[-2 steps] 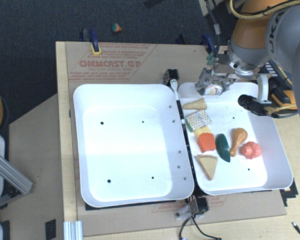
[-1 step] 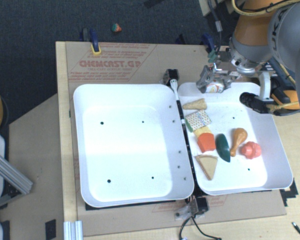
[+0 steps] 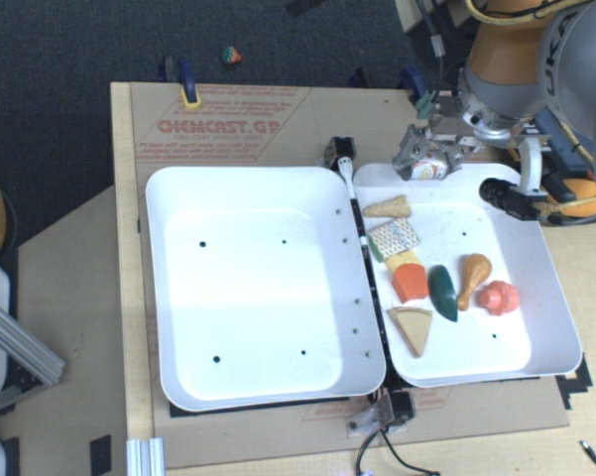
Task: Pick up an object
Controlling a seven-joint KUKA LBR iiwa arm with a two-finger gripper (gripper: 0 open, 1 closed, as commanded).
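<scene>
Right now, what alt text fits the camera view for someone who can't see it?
A robot arm's claw hovers at the far edge of the right white bin, which holds toy foods including a drumstick and a green pepper.

Both white bins point(image 3: 253, 191) look like smooth, glossy plastic; the table point(image 3: 129, 216) — matt, pale board, wood-like

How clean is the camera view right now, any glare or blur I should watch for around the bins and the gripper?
Camera view: the left bin is washed out, its floor near pure white with little shading; the right bin is bright too, yet its toys stay crisp, such as the orange block and green piece. The gripper at the right bin's far rim looks soft and cluttered.
</scene>
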